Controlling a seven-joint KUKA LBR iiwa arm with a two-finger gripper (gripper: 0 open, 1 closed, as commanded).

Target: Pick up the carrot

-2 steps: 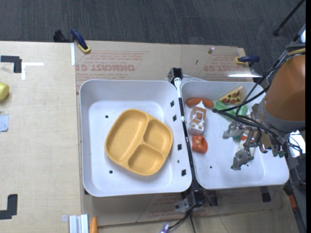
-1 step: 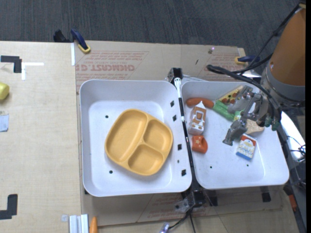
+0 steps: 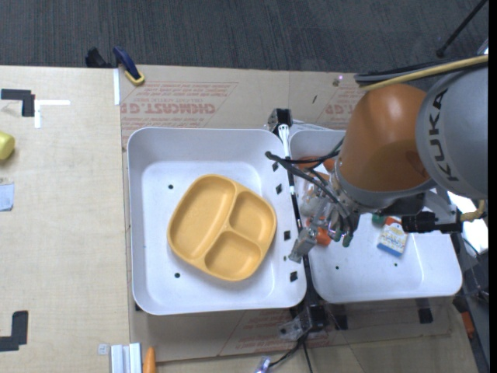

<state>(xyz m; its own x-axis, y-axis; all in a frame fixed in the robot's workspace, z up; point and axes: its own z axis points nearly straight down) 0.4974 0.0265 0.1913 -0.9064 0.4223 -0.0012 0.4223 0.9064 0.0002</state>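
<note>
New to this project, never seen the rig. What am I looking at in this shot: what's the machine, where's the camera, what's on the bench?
The picture comes from one fixed camera above the bench, looking down at a slant. The big grey and orange shape on the right is the robot arm, reaching in over the right bin. Its gripper hangs low by the wall between the two bins; I cannot tell how its jaws stand or whether they hold anything.

The left bin holds a yellow plate with three compartments, nothing in them. The right bin holds a small blue and white packet. A sliver of orange peeks out by the arm, possibly the carrot, but it is mostly hidden. A yellow object lies on the bench far left.
</note>
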